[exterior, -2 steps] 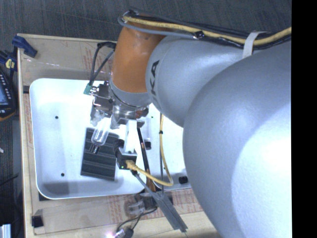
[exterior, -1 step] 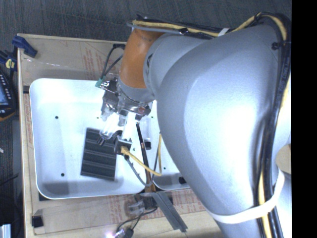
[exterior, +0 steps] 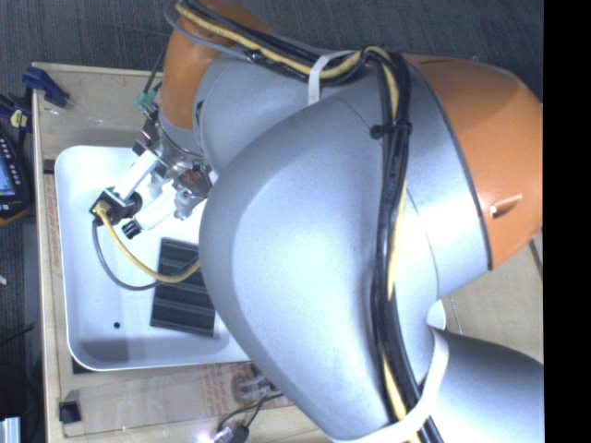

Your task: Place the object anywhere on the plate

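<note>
As the arm point(exterior: 323, 247) leans across the worktop point(exterior: 92, 90), the end effector point(exterior: 189, 185) hangs over a white bin point(exterior: 102, 317). I can't tell its grip. A black ribbed block point(exterior: 185, 305) lies nearby, lower in view.

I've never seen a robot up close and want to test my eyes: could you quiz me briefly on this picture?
1. True or false: the ribbed black block lies inside the white bin.
2. The band above the wrist of the arm is: A green, B orange, C blue.
3. Fill the gap: in the picture, the ribbed black block sits ___ the gripper (above or below).
Key: 1 true; 2 B; 3 below.
</note>
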Action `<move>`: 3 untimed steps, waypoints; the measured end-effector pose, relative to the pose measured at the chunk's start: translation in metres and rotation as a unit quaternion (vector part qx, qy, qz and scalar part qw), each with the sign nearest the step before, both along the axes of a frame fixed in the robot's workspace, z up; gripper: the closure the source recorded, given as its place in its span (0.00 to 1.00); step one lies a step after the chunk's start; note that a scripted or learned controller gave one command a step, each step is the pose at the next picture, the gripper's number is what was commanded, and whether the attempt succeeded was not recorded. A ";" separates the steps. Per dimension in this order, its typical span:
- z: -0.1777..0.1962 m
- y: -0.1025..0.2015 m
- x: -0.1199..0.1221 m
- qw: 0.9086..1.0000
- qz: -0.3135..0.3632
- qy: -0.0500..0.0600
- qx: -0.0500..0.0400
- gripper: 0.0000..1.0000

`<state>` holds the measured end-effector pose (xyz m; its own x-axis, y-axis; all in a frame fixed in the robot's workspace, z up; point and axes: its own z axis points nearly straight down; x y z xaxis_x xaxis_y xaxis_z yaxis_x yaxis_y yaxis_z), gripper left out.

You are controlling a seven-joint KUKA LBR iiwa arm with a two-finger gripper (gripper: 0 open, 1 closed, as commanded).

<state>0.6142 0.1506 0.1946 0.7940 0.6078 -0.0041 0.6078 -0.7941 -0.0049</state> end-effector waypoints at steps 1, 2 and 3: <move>0.078 0.069 -0.001 0.999 -0.036 -0.003 0.000 1.00; 0.208 0.030 -0.031 0.981 -0.194 -0.005 -0.002 1.00; 0.245 0.066 -0.051 0.995 0.096 -0.001 -0.001 1.00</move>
